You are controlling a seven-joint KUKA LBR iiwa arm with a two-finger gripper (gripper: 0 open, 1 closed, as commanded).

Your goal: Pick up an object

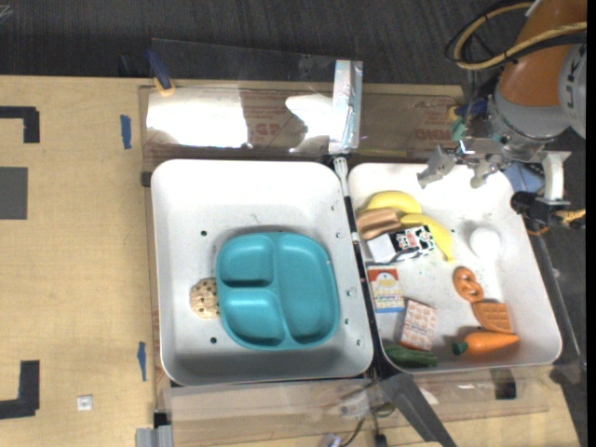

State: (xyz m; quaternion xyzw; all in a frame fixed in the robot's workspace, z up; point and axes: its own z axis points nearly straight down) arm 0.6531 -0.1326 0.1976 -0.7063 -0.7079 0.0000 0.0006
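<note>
My gripper (459,169) hangs over the far edge of the right bin (540,277), its two fingers spread open with nothing between them. Below it in that bin lie a yellow banana (402,205), a brown bun (377,220), a black-and-white box (413,240) and a white egg (484,240). Toward the front I see a pretzel (467,283), a waffle (494,317), an orange carrot (489,343), a green cucumber (410,354) and two small printed cards (384,287).
The left bin (186,203) holds a teal divided plate (277,289) with a cookie (204,297) beside its left rim. A clear panel (346,105) stands behind the bins. Yellow and black cables (484,35) loop near the arm's wrist.
</note>
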